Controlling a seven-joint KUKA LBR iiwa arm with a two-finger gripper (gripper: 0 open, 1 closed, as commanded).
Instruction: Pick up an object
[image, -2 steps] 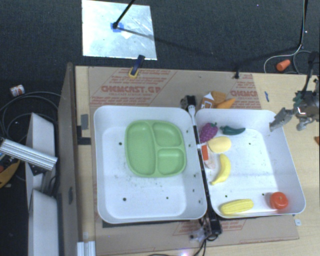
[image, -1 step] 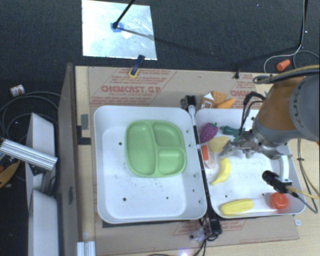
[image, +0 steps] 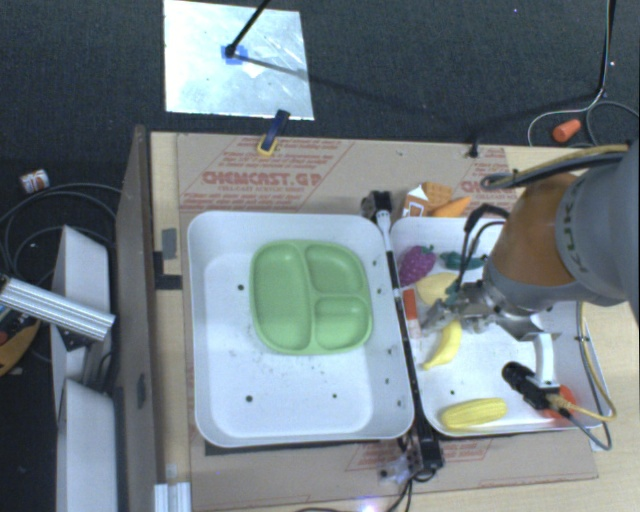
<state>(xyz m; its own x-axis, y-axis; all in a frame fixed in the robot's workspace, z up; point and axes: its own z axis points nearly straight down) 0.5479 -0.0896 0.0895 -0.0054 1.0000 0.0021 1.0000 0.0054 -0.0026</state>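
Hovering low in the right bin (image: 560, 425): gripper (image: 447, 312), fingers' spread not discernible — cannot tell. Contents: banana (image: 446, 345) just beneath it, lemon (image: 433, 289), purple grapes (image: 417, 264), corn cob (image: 473, 412) nearer. Left bin (image: 215, 400): green divided plate (image: 307, 297). Risk — crowded fruit; fingers may glance off the banana's curve, nudging it against the lemon.
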